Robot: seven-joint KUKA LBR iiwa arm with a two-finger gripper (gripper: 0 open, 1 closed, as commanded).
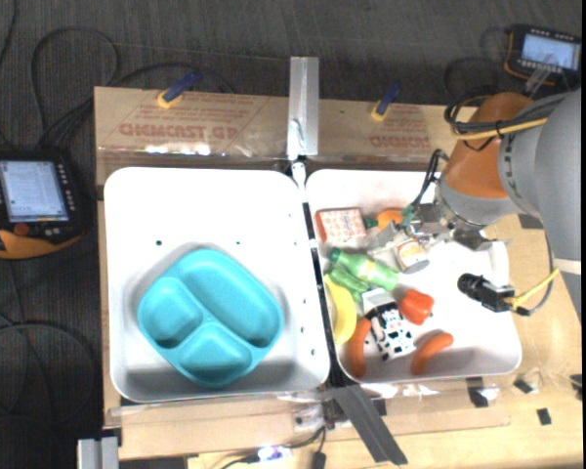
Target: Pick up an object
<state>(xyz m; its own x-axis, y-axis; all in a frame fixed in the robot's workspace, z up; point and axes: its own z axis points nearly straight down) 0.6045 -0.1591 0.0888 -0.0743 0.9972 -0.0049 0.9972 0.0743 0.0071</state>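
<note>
Here the tool [416, 231] hangs low over the right bin [488, 360], just beside the orange-and-white box [341, 225] at the bin's far-left corner. I cannot tell its state. Nearby in that bin lie a green bottle [361, 268], banana [341, 311] and dice [391, 330].

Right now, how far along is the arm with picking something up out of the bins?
Done: the gripper is down in the right bin, over the toy pile near the green bottle. In hand: nothing visibly held. Left: gripping and lifting an item. The blue tray sits in the left bin.
</note>
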